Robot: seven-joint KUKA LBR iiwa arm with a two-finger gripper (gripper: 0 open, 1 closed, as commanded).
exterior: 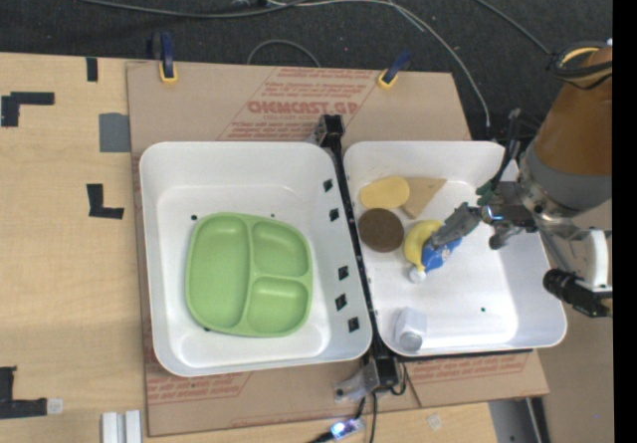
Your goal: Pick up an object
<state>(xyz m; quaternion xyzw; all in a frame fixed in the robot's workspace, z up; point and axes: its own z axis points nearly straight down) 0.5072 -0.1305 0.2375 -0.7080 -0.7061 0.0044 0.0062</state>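
The right bin [498, 317] holds several small objects: a yellow rounded piece [384, 193], a tan wedge [426, 192], a brown disc [380, 230], a yellow curved piece [417, 237] and a blue object with a white end [434, 256]. A clear cup [408, 329] lies near the bin's front wall. My gripper [458, 225] reaches in from the right, slanting down and left. Its tip sits just above the blue object and beside the yellow curved piece. Whether it touches either one is not visible.
The left bin [159, 232] holds a green divided plate [249, 274]. A black divider strip [343, 232] runs between the bins. The arm's orange band [582, 112] and grey wrist hang over the right bin's right edge. Cables cross the dark floor behind.
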